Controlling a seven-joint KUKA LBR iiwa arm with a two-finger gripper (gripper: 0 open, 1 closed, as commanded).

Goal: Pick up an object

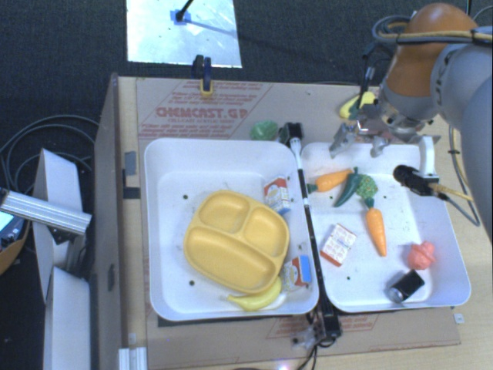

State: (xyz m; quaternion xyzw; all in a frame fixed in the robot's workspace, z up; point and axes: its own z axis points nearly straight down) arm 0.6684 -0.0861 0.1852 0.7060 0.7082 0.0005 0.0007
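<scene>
The left bin (166, 206) holds a yellow divided tray (235, 241) at its centre. A small carton (277, 195) lies just beside the tray's upper right corner. A banana (254, 299) lies along the tray's lower edge, and a second small packet (299, 272) sits near the tray's lower right corner, against the bin wall.

The right bin (443, 230) holds several loose objects. A carrot (331, 180) lies near the upper left, touching a green vegetable (347, 191) and a broccoli piece (366, 186). A second carrot (376, 230) lies just below the broccoli, roughly upright in the view. A red and white packet (337, 244) lies left of that carrot. A pink object (421, 255) sits near the right wall, and a black object (405, 285) lies near the lower right corner.

The gripper (359, 139) hangs over the upper edge of the right bin, above the first carrot and apart from it. Its fingers (341, 140) are spread, with nothing between them. A yellow object (353, 106) shows just behind the gripper on the worktop (223, 106).
</scene>
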